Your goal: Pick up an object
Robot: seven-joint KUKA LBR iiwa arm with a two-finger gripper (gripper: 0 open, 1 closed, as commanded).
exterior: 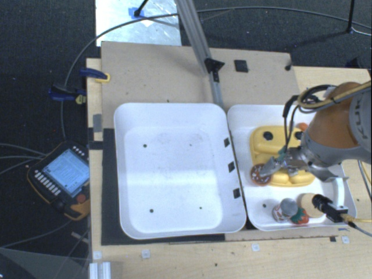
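My gripper [272, 167] is low in the right bin [244, 156], at its left-middle part, and the grey and orange arm reaches in from the right. It hovers over the front left edge of a yellow toy [266, 143] with black dots. A small round red-brown thing [260, 175] lies right at the gripper's tip; I cannot tell whether they touch. A small grey, red and green object [286, 210] sits near the bin's front wall.
The left bin [125, 156] lies beside the right one, with a shared ridge between them. A metal pole [195, 34] slants over the bench at the back. A teach pendant [61, 176] lies off the bench to the left.
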